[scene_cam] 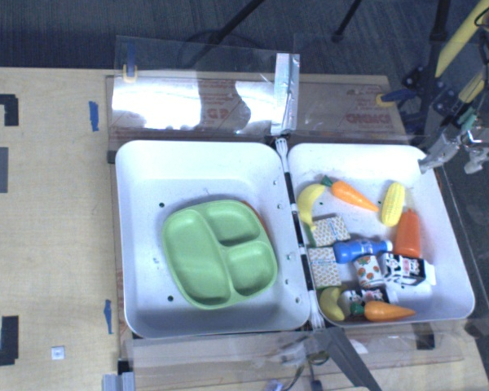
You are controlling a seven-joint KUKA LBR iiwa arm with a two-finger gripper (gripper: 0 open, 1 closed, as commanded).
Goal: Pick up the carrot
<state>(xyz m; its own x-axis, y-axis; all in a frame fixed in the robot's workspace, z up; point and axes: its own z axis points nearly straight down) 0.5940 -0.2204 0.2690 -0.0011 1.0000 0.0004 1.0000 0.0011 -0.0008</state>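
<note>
Two carrots lie in the right bin (pixel 448 243). One orange carrot (pixel 351 194) with a green top lies at the back, slanting between a yellow banana (pixel 309 203) and a corn cob (pixel 393 203). A second carrot (pixel 385 311) rests against the front wall. My gripper (pixel 442 150) hangs at the bin's back right corner, above the rim and well to the right of the rear carrot. It is small and blurred, and nothing shows in its grasp.
The right bin also holds an orange bottle (pixel 407 233), a blue-capped white bottle (pixel 361 251), a black-and-white carton (pixel 398 270), checkered packets (pixel 329 230) and a yellow-green fruit (pixel 332 301). A green divided plate (pixel 220 252) lies in the left bin (pixel 138 177). A clear panel (pixel 204 96) stands behind.
</note>
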